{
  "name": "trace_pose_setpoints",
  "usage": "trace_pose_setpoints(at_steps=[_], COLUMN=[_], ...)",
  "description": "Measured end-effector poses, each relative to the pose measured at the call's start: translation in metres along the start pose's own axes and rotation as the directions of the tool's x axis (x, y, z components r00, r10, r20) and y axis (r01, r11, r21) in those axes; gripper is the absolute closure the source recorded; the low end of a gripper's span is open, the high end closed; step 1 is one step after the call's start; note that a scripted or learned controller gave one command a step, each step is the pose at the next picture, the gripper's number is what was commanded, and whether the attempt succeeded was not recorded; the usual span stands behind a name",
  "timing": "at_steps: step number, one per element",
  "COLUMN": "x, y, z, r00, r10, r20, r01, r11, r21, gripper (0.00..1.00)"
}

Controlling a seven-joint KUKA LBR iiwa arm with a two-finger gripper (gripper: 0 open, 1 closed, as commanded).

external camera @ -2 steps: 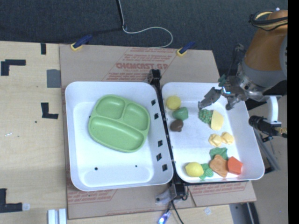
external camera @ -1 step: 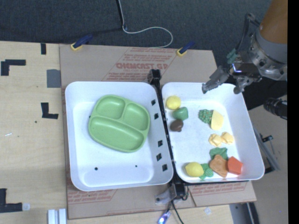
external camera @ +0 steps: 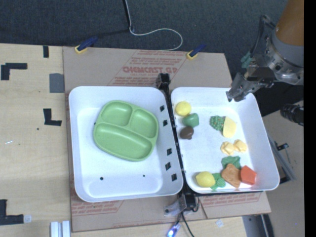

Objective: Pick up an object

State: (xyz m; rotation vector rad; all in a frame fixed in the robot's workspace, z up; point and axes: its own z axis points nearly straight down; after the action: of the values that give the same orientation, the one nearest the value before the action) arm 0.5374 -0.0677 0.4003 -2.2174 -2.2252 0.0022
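Several toy food pieces lie in the right bin (external camera: 260, 127): a yellow ball (external camera: 183, 108), a green piece (external camera: 192, 119), a brown piece (external camera: 186, 132), a leafy green piece (external camera: 216, 122) beside a yellow wedge (external camera: 229, 128), pale yellow chunks (external camera: 233, 147), an orange piece (external camera: 230, 175), a red block (external camera: 248, 175) and a lemon (external camera: 205, 179). My gripper (external camera: 237, 94) hangs over the bin's back right corner, up and to the right of the yellow wedge. It is open, with nothing between its fingers.
The left bin (external camera: 81, 132) holds a green divided plate (external camera: 126, 130). A black clip strip (external camera: 169, 132) runs along the wall between the bins. Both bins rest on cardboard (external camera: 148, 68). A white cable (external camera: 148, 32) loops behind them.
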Motion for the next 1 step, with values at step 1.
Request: trace_pose_setpoints(at_steps=[1], x=[0.0708], y=[-0.048], z=[0.04], r00=[1.0], r10=[-0.003], r20=[-0.002], r01=[0.003], r11=[1.0], r21=[0.006], gripper=[1.0])
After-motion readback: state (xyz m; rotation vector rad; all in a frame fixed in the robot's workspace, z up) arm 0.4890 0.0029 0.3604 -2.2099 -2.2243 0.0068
